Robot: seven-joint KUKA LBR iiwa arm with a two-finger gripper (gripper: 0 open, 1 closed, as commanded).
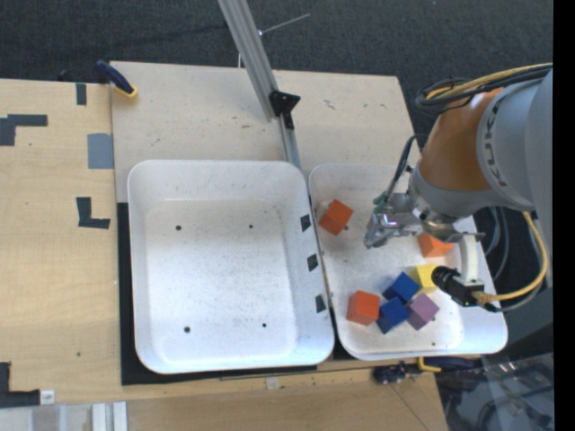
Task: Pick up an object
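Gripper (381, 232): mine, down inside the right bin, over bare floor in its upper middle part; whether my fingers are apart or together I cannot tell from this slant, and no block shows between them.
Arm (490, 155): mine, grey with the orange band, coming in from the right and bending down over the right bin's far side.
Right bin (359, 176): the white tray I am in; every block lies in it.
Upper orange cube (336, 216): just to the left of my gripper and a little above, near the bin's left wall, tilted on a corner, apart from me.
Orange block (434, 246): just to the right of my gripper, partly hidden under my wrist.
Yellow block (426, 274): below and to the right of my gripper, touching the blue ones.
Blue blocks (401, 287) (392, 314): two, below and to the right of me, one above the other, touching.
Purple cube (422, 310): right of the lower blue block, touching it.
Lower orange cube (363, 307): well below my gripper, just left of the lower blue block.
Left bin (216, 268): well to the left of my gripper, white, speckled floor.
Metal bar (249, 39): slants down from the top to the gap between the bins, up and left of me.
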